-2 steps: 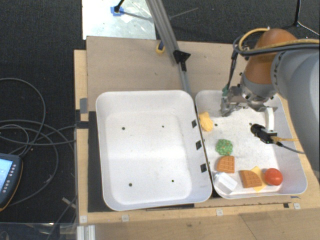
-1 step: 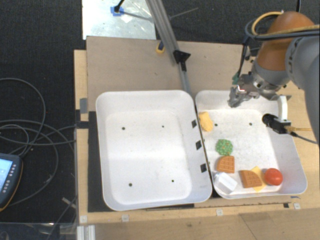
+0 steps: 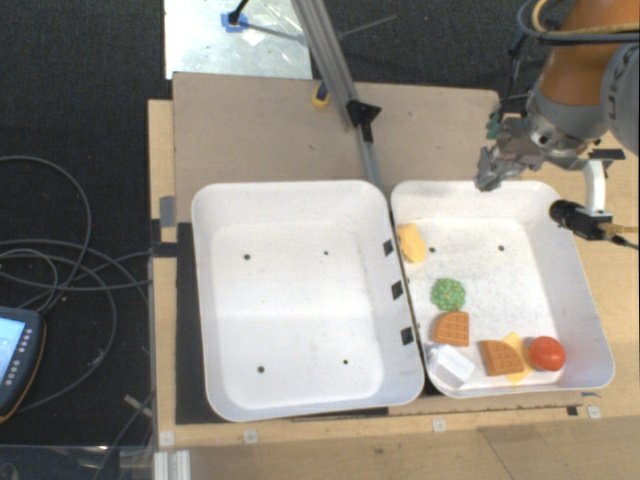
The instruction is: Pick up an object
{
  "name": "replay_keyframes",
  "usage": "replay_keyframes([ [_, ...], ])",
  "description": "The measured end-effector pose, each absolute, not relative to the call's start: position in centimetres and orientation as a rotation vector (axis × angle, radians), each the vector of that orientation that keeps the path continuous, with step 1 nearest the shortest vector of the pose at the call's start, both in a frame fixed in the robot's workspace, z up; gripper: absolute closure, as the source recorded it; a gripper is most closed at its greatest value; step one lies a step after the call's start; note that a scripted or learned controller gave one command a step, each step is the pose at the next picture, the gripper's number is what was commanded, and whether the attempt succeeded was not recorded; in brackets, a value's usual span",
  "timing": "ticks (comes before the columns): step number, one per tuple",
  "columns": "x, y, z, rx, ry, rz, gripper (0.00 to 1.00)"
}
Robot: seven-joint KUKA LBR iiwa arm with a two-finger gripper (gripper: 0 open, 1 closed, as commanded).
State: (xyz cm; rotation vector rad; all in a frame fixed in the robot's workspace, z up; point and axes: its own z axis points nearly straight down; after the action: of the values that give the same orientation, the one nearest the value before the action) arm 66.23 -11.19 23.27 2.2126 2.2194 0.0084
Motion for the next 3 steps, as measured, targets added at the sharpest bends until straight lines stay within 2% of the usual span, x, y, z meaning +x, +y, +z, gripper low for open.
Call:
replay_keyframes([
  [1,66.4,-11.2,26.2,2.213,2.223,0.006,1.0],
  [2,64.0,-5.3,25.8,2.211,2.234,0.002,1.0],
  [3,63.0,-0.3,26.0,2.211,2.234,0.003,1.0],
])
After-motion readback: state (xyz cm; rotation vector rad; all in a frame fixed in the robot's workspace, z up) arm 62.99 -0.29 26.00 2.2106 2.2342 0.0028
